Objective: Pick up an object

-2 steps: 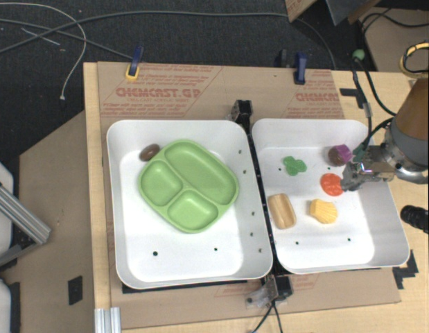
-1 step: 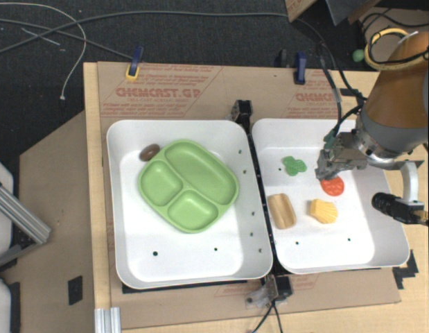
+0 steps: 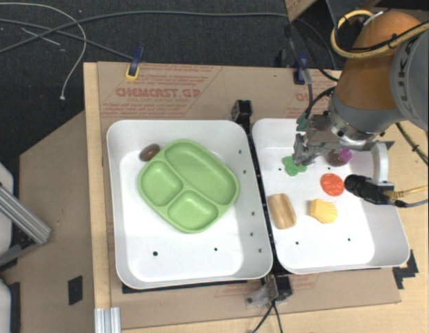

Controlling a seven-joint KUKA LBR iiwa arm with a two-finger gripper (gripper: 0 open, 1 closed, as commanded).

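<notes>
- Gripper (image 3: 302, 155) low in right bin (image 3: 353, 252), at a small green object (image 3: 291, 166); finger opening impossible to tell.
- Nearby: purple piece (image 3: 341, 156), red piece (image 3: 331, 183), yellow piece (image 3: 324, 211), tan bread-like piece (image 3: 281, 210).
- Left bin (image 3: 131, 207): green divided tray (image 3: 188, 185), brown piece (image 3: 150, 152).
- Beneath: cardboard sheet (image 3: 165, 89), dark carpet (image 3: 48, 61), loose cables (image 3: 41, 26).

My arm (image 3: 380, 68) comes in as a thick rounded body, grey on its upper link with part of a dark letter marking on the side. Below that I see a broad orange band (image 3: 370, 54), glossy and bulbous, with a yellow cable (image 3: 353, 26) looped over the top of it. Under the band sits a grey metal wrist ring (image 3: 356, 132). Beneath the ring I make out the gripper (image 3: 304, 151), a small cluster of dark and silver parts with thin wires.
</notes>
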